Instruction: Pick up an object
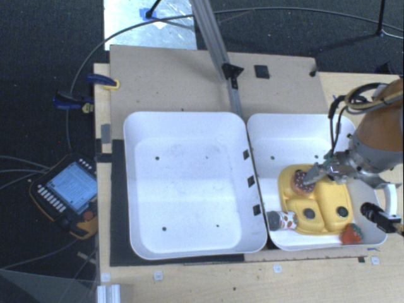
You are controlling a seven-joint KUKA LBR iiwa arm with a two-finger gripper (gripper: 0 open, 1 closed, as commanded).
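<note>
Your tool (314,175) sits right over the yellow tray's (319,208) far-left corner, by the small brown donut (300,182). Can't tell if it's apart or together, so the nearest pick lies just left of it.

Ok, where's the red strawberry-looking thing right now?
The red strawberry-like object lies in the right bin, at its near right corner in the camera view, just off the lower right edge of the yellow tray.
</note>
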